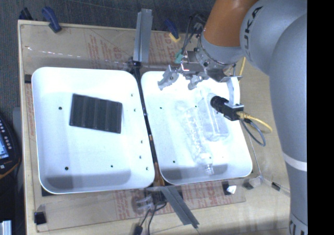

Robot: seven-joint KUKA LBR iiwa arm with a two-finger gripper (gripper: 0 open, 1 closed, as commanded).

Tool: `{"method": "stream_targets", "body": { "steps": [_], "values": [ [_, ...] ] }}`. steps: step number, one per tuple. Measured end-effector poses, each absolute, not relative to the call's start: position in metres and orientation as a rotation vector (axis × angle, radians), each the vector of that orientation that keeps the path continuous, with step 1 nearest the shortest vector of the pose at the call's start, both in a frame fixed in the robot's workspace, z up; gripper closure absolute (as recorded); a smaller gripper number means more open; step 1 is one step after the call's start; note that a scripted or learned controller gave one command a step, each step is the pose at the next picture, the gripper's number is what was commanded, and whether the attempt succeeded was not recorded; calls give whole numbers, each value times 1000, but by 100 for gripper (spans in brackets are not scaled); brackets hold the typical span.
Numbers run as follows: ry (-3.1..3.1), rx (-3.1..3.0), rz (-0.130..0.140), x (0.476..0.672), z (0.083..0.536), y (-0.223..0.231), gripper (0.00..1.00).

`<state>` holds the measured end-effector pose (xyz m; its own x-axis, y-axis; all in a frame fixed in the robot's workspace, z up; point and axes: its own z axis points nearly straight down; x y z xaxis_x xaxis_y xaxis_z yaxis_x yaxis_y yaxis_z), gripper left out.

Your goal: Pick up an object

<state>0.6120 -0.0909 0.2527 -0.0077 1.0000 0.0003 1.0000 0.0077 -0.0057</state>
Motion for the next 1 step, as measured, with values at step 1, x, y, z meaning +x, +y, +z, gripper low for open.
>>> {"method": "stream_targets", "body": {
  "steps": [1],
  "values": [
    [-1770,-2593,6,601,257,-129,0]
  ]
}}
